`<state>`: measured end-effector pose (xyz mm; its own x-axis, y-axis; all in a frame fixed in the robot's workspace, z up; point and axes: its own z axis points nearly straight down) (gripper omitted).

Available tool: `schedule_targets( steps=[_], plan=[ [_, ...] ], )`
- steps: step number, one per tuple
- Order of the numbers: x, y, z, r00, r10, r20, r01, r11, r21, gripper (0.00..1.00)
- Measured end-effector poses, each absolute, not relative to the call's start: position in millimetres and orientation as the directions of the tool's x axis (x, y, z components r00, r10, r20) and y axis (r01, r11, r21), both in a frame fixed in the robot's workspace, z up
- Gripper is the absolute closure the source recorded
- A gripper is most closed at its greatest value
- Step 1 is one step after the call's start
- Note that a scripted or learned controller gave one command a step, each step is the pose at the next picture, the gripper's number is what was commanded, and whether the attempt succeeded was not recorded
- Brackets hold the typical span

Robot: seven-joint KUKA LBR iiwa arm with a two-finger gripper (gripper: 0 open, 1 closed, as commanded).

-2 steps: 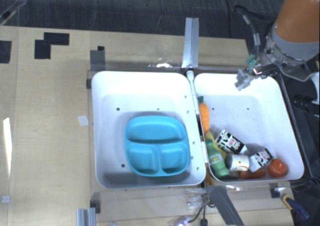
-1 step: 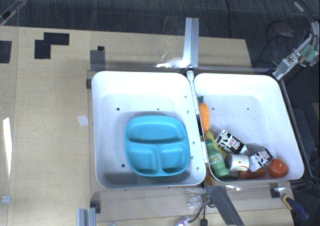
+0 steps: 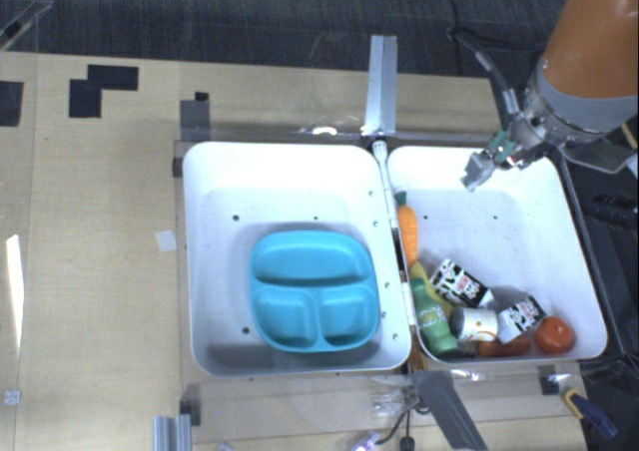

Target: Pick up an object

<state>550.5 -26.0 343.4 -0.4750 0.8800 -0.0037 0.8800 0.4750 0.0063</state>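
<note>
On the wooden bench [image 3: 90,269] two shallow white bins stand side by side, and they are divided by a thin metal rail. The left bin [image 3: 215,190] holds a light blue tray [image 3: 315,289] with three compartments (one long at the far side, two smaller at the near side); it lies flat in the near half of this bin. In the right bin [image 3: 529,229] the objects are gathered along the left wall and in the near corner. An orange carrot [image 3: 407,229] lies along the left wall, and just below it lies a green bottle [image 3: 431,319] with a yellow top. Beside the bottle there is a small black and white carton [image 3: 460,283], then a white can [image 3: 477,322], a second black and white carton [image 3: 522,315], and a red tomato [image 3: 554,335] in the near right corner; a dark red thing lies under the can, but I cannot tell what it is. The gripper [image 3: 477,172] is above the far part of the right bin, well apart from all these objects. Its tip looks small and blurred, so I cannot tell how far open it is, and I see no object in it. The grey and orange arm [image 3: 599,30] comes in from the upper right.
</note>
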Motion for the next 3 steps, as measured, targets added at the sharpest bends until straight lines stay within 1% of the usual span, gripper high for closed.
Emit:
schedule_targets(
  steps=[1, 2, 3],
  plan=[
    [612.1, -33.5, 313.5, -0.413, 0.911, -0.002, 0.911, 0.413, 0.006, 1.00],
    [577.6, 1.2, 284.8, 0.068, 0.998, 0.001, 0.998, -0.068, 0.003, 1.00],
    [577.6, 1.1, 284.8, 0.068, 0.998, 0.001, 0.998, -0.068, 0.003, 0.00]
  ],
)
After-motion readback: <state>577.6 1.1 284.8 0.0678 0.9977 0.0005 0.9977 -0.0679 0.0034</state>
